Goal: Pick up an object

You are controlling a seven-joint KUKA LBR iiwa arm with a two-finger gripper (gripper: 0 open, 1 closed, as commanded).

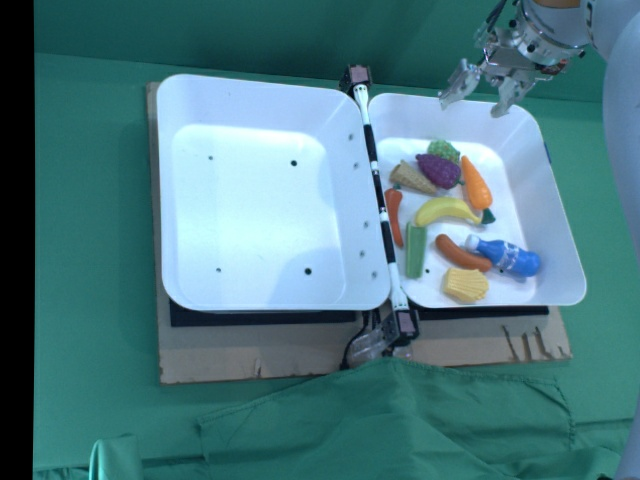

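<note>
The open, empty gripper [482,90] hangs above the right bin [560,228], with nine toy foods [455,223] lying well below it

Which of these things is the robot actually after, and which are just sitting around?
For the job:
gripper, open, above the right bin
toys to pick: carrot, banana, grapes, blue bottle, sausage, corn

Just lying about:
left bin
cardboard
green cloth
</note>
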